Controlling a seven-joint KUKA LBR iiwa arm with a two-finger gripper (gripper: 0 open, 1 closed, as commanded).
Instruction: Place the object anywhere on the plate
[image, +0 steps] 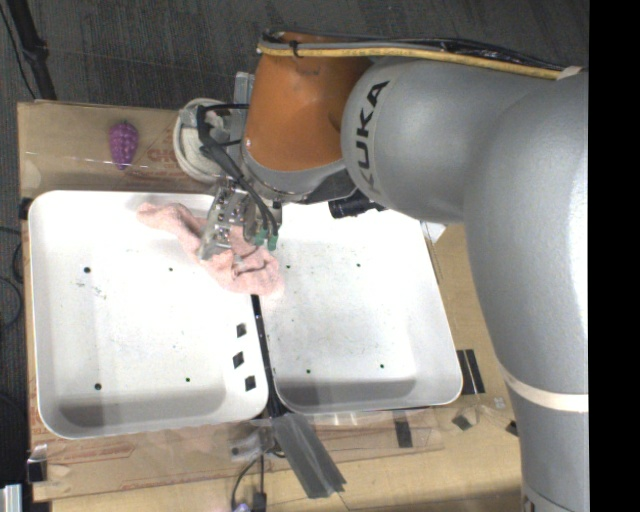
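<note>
Pink floppy rubbery object (205, 232) sprawls along the left white bin's (130, 330) top edge toward its right rim. Metal two-finger gripper (222, 240) sits right on it, honestly can't tell how it's set.

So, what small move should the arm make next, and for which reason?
Probably a short straight lift, to check the grasp. The gripper sits low on the pink cloth, which lies at the far right of the left bin, draped toward the divider. Whether the cloth is actually caught cannot be told, and I cannot pick out a plate.
</note>
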